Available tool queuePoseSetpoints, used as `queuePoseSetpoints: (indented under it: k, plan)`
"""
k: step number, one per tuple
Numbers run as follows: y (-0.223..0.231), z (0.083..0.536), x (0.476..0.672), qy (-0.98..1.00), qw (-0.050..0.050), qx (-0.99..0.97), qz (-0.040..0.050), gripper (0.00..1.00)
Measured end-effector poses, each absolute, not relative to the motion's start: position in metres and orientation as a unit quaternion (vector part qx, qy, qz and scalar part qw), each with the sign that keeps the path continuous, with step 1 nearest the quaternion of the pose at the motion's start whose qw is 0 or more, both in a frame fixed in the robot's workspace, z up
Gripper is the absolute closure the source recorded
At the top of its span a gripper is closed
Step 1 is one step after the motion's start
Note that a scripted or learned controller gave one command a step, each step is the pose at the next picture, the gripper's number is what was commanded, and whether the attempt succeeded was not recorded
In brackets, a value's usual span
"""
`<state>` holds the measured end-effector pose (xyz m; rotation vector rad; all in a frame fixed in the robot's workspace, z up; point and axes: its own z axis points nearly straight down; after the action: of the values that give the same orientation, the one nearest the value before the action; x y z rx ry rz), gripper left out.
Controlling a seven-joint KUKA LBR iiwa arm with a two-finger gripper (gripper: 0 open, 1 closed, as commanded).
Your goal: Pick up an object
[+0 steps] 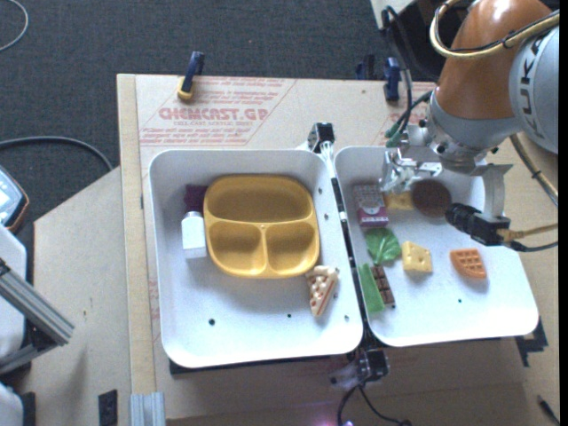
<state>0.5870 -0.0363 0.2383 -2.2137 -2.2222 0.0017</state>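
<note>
Approach step, I judge: the pincer (399,174), whose spread I cannot tell, sits at the right bin's (510,313) eleven o'clock and next needs lowering onto the brown disc (433,197) nearby.

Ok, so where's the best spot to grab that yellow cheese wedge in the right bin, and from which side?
Take the cheese wedge across its middle, from straight above. It lies flat on the right bin floor, apart from the green leaf and the waffle, so both sides look free.

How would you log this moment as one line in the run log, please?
end effector: over right bin, beside brown disc | held: none seen | waffle: apart
</note>
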Motion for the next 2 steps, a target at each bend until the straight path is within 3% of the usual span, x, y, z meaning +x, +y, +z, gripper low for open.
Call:
queuePoseSetpoints:
  k: [2]
  plan:
    - [0.037,0.235,0.501,-0.708,0.003,-0.706,0.0016,1.0]
